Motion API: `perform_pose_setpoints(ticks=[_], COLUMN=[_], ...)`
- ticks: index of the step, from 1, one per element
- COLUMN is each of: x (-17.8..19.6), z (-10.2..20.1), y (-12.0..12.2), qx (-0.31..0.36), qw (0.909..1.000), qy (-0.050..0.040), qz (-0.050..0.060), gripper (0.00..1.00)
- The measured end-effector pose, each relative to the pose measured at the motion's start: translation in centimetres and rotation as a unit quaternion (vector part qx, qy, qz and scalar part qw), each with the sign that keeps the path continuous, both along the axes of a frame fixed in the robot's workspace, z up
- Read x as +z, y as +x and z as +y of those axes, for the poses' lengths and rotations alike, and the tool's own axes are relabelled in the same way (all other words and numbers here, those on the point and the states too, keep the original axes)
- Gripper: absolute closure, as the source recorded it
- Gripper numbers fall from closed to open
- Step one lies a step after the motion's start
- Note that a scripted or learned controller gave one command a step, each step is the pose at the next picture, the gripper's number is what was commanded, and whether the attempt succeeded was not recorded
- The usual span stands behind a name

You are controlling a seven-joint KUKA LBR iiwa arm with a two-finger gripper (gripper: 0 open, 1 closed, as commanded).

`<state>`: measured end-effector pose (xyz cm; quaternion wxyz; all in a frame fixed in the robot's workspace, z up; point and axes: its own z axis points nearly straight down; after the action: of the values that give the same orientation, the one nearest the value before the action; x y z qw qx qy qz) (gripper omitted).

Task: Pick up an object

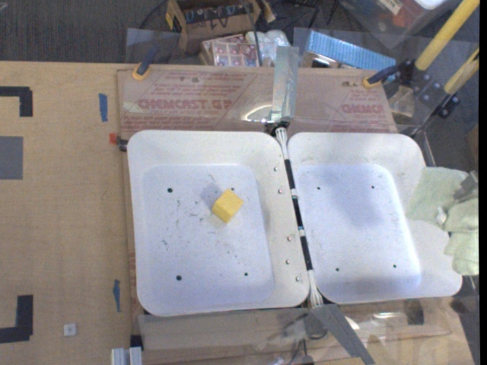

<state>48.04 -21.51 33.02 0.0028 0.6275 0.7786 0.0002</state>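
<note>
A small yellow block (227, 205) lies in the left white bin (152, 280), a little above the bin's middle and turned at an angle. Nothing touches it. The right white bin (358, 280) has only dark specks and smudges on its floor.
A pale yellow-green cloth-like mass (449, 215) hangs over the right bin's right rim. A metal strip (297, 219) joins the two bins along the middle. Clamps, boxes and clutter stand behind the bins, and flat cardboard lies to the left.
</note>
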Motion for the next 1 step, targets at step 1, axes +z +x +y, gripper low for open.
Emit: perform_pose_setpoints(ticks=[1], x=[-3.50], z=[3.79], y=[-0.05], qx=[-0.059], qw=[0.9983], qy=[0.0019], qz=[0.003], gripper=[1.00])
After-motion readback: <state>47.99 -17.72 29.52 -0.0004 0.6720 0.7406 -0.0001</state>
